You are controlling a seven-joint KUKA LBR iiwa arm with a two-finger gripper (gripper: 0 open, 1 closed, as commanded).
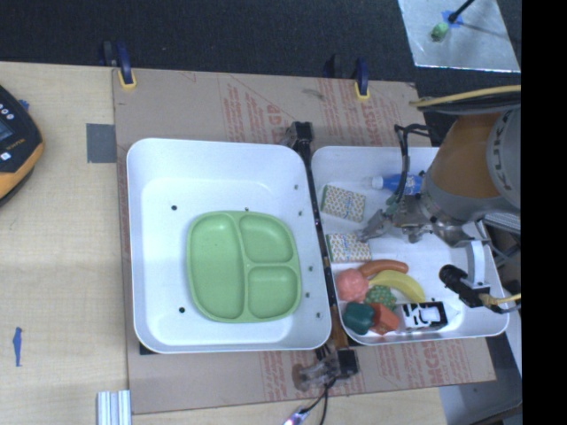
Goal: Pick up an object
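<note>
My gripper (395, 224) hangs low over the middle of the right bin (461, 328), reaching in from the right. Just to its left lies a patterned square pad (348, 247), and a second one (343, 202) lies further back. A small blue and white bottle (393, 182) rests behind the gripper. In the bin's front part sit a red sausage (383, 267), a yellow banana (400, 283), a pink ball (352, 284), a dark green pepper (359, 315), an orange piece (386, 320) and a black and white item (423, 313). Nothing shows in the gripper's grasp.
The left bin (151, 175) holds a pale green divided plate (242, 266). A yellow and black device (13, 149) lies at the bench's left edge. Clamps (125, 67) pin the cardboard sheet at the back.
</note>
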